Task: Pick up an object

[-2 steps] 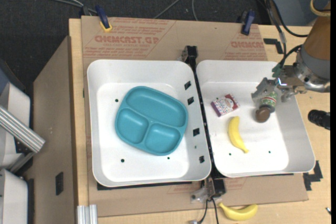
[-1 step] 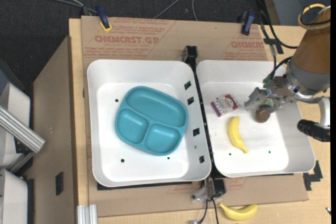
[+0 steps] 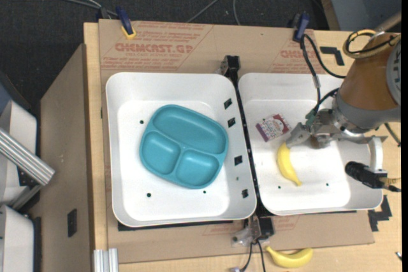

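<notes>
A yellow banana [image 3: 288, 166] lies in the right bin [image 3: 338, 197], pointing from upper left to lower right. Just above it, a small purple and white packet [image 3: 271, 127] rests flat on the bin floor. My gripper [image 3: 299, 136] hangs low over the right bin, right of the packet and just above the banana's upper end. The grey arm with its orange band [image 3: 370, 83] reaches in from the right. Nothing is visibly held.
A blue divided plate [image 3: 183, 145] sits in the middle of the left bin [image 3: 121, 105]. A second banana [image 3: 291, 257] lies outside the bins at the bench's front edge. Cables run along the back, and black clips line the wall between the bins.
</notes>
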`<state>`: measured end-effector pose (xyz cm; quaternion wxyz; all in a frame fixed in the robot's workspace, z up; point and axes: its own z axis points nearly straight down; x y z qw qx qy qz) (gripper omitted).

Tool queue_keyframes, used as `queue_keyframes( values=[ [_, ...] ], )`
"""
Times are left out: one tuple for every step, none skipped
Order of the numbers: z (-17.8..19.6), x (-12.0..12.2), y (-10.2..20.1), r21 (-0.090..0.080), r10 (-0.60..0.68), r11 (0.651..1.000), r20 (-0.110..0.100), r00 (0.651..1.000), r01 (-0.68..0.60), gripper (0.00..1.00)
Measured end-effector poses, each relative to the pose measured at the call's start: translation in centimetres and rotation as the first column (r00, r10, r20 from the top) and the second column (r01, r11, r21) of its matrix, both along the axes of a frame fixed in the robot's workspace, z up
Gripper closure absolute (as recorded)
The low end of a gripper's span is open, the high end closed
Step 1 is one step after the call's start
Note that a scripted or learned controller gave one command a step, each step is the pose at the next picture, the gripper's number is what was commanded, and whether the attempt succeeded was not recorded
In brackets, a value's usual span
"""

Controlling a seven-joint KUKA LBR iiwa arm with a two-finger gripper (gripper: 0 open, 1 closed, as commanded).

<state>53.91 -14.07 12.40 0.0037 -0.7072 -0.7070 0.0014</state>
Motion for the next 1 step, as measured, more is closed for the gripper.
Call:
queue_keyframes(
  values=[
    [1.46,0.21,-0.02,-0.001,0.000,1.000,0.008,1.000,0.000,1.00]
  ],
)
